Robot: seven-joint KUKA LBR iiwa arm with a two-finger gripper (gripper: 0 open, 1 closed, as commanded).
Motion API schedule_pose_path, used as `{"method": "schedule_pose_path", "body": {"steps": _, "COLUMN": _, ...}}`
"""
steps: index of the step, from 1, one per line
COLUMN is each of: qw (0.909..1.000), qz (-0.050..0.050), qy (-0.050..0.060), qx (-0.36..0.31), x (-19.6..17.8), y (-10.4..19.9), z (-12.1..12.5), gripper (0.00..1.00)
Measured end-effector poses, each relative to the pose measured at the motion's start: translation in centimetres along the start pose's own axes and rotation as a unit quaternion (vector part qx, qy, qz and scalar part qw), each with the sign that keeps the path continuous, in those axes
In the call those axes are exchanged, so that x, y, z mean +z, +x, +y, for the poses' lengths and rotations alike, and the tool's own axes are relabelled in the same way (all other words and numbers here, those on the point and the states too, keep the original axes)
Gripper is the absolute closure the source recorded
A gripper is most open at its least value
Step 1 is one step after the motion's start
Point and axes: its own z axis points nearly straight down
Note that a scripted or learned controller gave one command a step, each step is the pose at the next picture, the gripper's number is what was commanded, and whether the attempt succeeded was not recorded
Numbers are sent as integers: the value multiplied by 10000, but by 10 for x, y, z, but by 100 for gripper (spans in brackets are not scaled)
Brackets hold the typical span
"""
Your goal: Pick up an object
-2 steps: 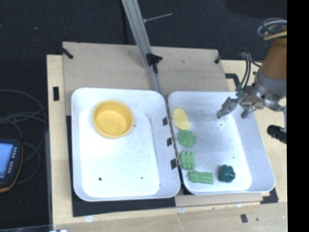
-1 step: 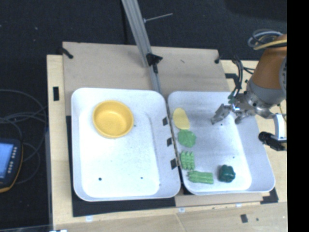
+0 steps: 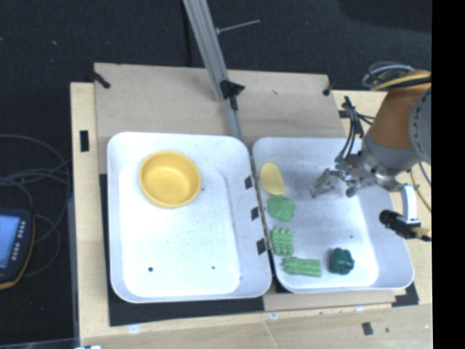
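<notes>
Five small things sit in the right bin (image 3: 385,267): a pale yellow piece (image 3: 272,178), three light green toys (image 3: 281,209) (image 3: 282,240) (image 3: 301,267) in a line below it, and one dark green lump (image 3: 341,261) off to their right. The gripper (image 3: 336,182) hangs above and right of the yellow piece, fingers spread wide, nothing between them. The left bin (image 3: 131,267) holds one yellow bowl (image 3: 170,179). Both bins rest on a wooden bench (image 3: 174,333) over dark floor. The arm is cut off at the frame's right.
</notes>
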Motion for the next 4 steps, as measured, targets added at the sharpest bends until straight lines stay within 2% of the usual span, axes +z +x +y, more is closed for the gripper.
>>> {"method": "schedule_pose_path", "body": {"steps": 1, "qw": 10000, "qz": -4, "qy": -26, "qx": 1, "x": -13, "y": -1, "z": 1, "gripper": 100}}
{"method": "schedule_pose_path", "body": {"steps": 2, "qw": 10000, "qz": -8, "qy": -43, "qx": 0, "x": -72, "y": 1, "z": -6, "gripper": 100}}
{"method": "schedule_pose_path", "body": {"steps": 3, "qw": 10000, "qz": -6, "qy": -31, "qx": 0, "x": -101, "y": 0, "z": -5, "gripper": 100}}
{"method": "schedule_pose_path", "body": {"steps": 4, "qw": 10000, "qz": 3, "qy": -16, "qx": -16, "x": -96, "y": 54, "z": -23, "gripper": 100}}
